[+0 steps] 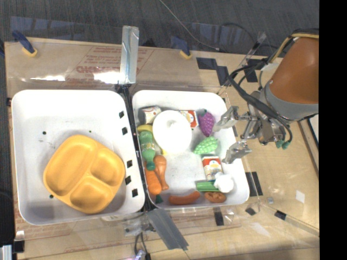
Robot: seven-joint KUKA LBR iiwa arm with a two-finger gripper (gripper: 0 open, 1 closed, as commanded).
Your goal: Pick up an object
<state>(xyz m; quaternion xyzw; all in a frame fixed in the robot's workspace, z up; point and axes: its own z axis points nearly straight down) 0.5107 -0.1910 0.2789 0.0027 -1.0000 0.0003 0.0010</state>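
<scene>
Nearest your gripper (232,136): jaws spread, nothing between them, hovering over the right bin's (179,97) right rim; green grape bunch (206,145) just to its left, purple grape bunch (206,122) above that; small can (211,167) just below-left, long axis up-down; farther left, white lid (172,130), carrot (161,172); farthest, yellow tray (84,173) in left bin (32,107).

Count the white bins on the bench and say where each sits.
2. One white bin on the left holds a yellow tray; the other bin, touching its right side, holds toy food.
</scene>
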